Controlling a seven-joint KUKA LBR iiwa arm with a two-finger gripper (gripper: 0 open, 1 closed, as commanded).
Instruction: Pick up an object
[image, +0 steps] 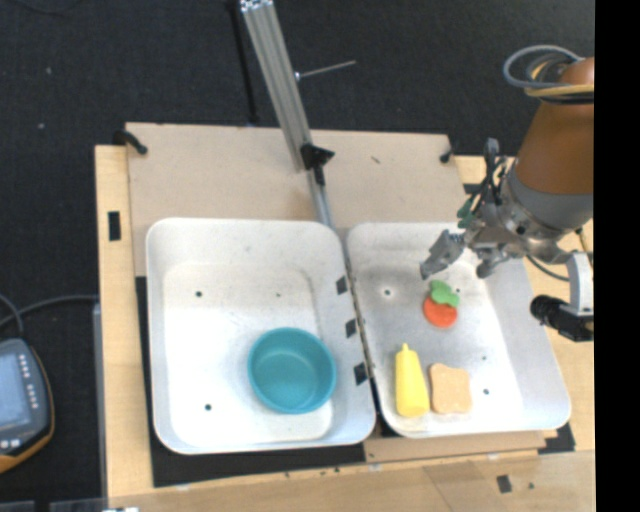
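Hanging over the far part of the right bin (520, 400), the gripper (462, 258) has its two fingers spread apart with nothing between them; one fingertip (432, 268) sits toward the bin's middle, the other nearer its right wall. No brand, label or readable writing can be made out on any object. Surface: a tan board bench (220, 170) carrying two shallow white bins side by side, both scuffed and speckled grey, on dark carpet-like flooring. A slanted metal rail (280, 85) runs from the top edge down to the seam between the bins. A small screen device (20, 395) lies off the bench at the left edge. Right bin: a red tomato with green top (441, 306) just below the gripper, roundish, green end toward the far side. A yellow bottle (410, 380) lies near the near edge, long axis running far-to-near, cap end pointing far. A tan bread slice (451, 388) sits just beside it on the right. Left bin (200, 260): a teal bowl (291, 370), upright, toward the near right corner.
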